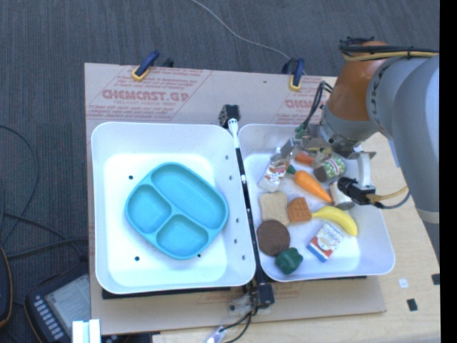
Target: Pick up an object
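Dark grey carpet floor [86, 20] under a cardboard-topped bench [178, 91]

"CHEMCAST.GP" in red on the brown board [153, 95]

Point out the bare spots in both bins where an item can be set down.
Left white bin: bare floor rings the blue three-compartment plate, widest along the top edge. Right white bin: crowded with the orange carrot, yellow banana and round brown cookie; a bare strip borders its lower right rim.
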Controlling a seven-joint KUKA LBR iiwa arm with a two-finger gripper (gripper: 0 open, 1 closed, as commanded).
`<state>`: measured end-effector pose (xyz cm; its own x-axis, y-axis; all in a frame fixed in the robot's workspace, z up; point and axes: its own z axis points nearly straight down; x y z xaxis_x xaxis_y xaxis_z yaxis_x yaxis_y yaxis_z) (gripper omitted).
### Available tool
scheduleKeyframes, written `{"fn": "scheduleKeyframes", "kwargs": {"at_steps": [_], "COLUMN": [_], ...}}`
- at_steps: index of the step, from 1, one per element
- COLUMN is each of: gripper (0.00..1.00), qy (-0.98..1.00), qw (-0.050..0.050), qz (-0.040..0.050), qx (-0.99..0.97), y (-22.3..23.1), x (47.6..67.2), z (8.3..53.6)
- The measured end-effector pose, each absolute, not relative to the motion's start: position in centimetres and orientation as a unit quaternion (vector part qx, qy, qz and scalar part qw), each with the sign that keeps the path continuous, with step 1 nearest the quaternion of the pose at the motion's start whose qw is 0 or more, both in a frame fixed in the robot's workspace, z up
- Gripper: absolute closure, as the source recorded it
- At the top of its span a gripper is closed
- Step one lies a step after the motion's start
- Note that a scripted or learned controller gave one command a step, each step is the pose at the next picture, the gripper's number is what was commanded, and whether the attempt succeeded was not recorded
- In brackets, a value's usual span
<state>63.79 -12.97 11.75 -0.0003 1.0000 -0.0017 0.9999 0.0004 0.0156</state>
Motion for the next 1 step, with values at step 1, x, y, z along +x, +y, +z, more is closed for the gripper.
{"fn": "scheduleKeyframes", "kwargs": {"at_steps": [1], "gripper": [0.0], "qy": [0.707], "qw": [0.01], "qz": [0.008], "qx": [0.707], "y": [-12.5], "x": [63.14], "z": [11.29]}}
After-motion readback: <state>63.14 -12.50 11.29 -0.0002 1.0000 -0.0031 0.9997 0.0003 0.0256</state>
